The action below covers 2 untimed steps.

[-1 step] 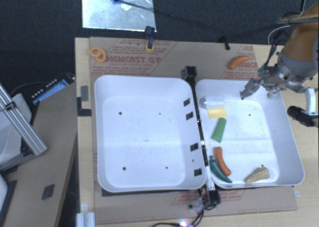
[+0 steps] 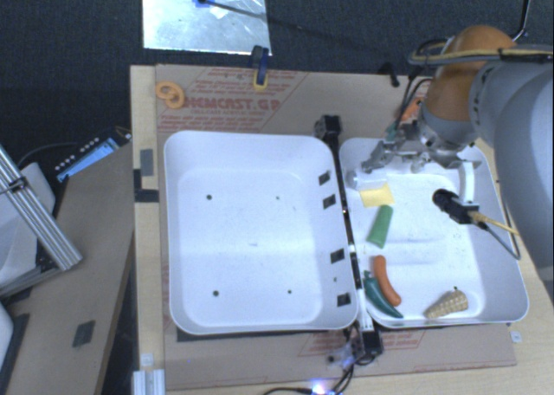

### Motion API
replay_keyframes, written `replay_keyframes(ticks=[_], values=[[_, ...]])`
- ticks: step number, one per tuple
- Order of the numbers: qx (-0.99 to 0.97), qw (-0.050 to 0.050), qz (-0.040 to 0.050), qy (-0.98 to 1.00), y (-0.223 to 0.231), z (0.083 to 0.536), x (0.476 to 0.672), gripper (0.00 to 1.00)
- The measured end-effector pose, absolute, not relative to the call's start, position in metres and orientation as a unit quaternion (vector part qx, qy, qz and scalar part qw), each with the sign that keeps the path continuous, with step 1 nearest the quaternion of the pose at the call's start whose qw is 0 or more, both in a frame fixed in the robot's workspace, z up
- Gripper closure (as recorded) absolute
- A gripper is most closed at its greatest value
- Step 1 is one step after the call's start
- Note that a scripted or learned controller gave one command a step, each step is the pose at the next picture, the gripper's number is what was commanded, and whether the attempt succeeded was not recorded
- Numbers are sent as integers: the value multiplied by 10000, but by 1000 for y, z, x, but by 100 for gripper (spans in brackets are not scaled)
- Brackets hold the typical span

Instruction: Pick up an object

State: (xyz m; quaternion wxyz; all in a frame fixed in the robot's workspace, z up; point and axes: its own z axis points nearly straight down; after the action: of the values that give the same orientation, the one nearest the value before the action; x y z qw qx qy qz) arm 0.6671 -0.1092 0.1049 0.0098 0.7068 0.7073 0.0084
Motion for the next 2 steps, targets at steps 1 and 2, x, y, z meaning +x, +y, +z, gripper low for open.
replay_keyframes(ticks=[1,2], values=[[7059,127,87,7081,-85,98,641,0],[7074,145,123,7066,-89,97,597,0]])
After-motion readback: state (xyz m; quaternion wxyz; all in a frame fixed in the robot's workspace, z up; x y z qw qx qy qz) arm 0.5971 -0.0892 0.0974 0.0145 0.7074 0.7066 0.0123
